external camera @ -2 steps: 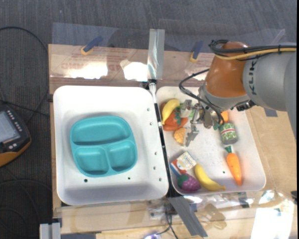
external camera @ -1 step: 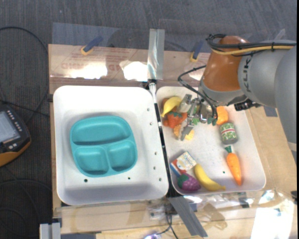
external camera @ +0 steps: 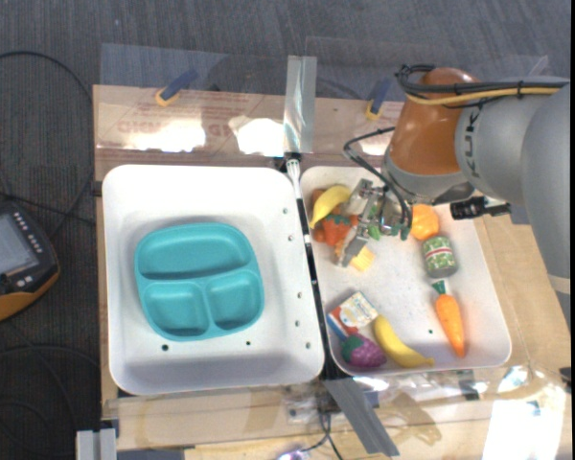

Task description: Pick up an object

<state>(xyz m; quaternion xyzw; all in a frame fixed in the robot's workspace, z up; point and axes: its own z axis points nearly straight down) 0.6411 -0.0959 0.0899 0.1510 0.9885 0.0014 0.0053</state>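
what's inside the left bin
The left bin holds one teal divided tray with three compartments, nothing in them. The bin floor beneath the tray is covered.

Arm (external camera: 517,151) cut off at the right edge; gripper (external camera: 369,220) hides toys near the right bin's (external camera: 494,343) top edge.

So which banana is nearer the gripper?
The banana at the right bin's upper left, just beside the gripper; the other banana lies at the near edge by the grapes.
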